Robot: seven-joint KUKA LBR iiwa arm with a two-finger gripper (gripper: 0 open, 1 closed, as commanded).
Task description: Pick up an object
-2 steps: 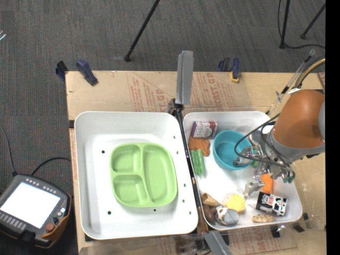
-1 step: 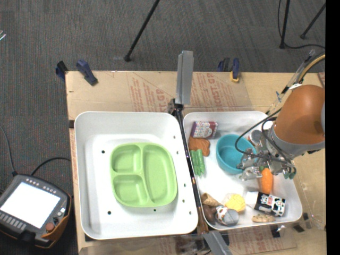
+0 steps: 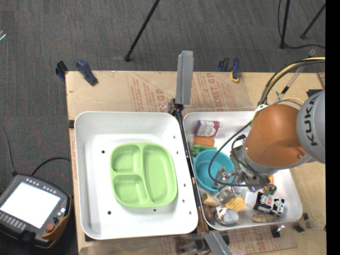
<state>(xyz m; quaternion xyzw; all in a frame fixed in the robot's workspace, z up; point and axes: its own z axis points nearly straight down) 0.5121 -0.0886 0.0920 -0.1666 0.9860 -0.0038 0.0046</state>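
My gripper [image 3: 231, 189] hangs low over the front middle of the right bin [image 3: 293, 187], below the orange band [image 3: 273, 137] of the arm. It is just right of a blue bowl [image 3: 208, 169] and directly above a yellow piece [image 3: 235, 202]. Beside it lie a tan cone [image 3: 211, 200], a grey and white round item [image 3: 226, 215], a black and white box [image 3: 269, 203] and a flat tan piece [image 3: 262, 218]. At the back of the bin sit a purple packet [image 3: 207, 127], an orange block [image 3: 203, 141] and a green piece [image 3: 197, 150]. The wrist hides the bin's middle.
The left bin [image 3: 87, 142] holds a light green divided plate [image 3: 143, 174]. A grey post [image 3: 185, 78] stands behind the wall where the two bins meet. A teach pendant [image 3: 32, 206] lies on the floor at the lower left. Cables [image 3: 281, 81] loop above the arm.
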